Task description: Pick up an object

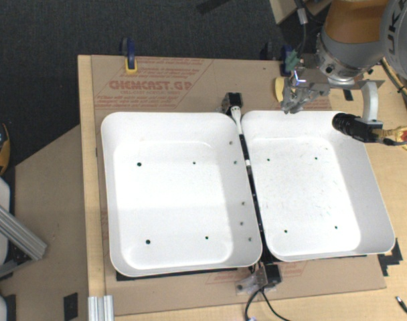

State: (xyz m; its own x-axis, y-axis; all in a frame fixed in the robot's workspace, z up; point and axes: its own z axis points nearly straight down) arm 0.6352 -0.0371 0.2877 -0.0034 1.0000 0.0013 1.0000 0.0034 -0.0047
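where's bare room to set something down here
Both floors are bare: the left bin and the right bin, split by the black clamp strip. Crowded only at the right bin's far rim, where the pincer hangs, and its far-right corner.

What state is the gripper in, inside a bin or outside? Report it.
Outside, as far as the slanted view shows: the gripper hangs at the far rim of the right bin, over the cardboard rather than the white floor.
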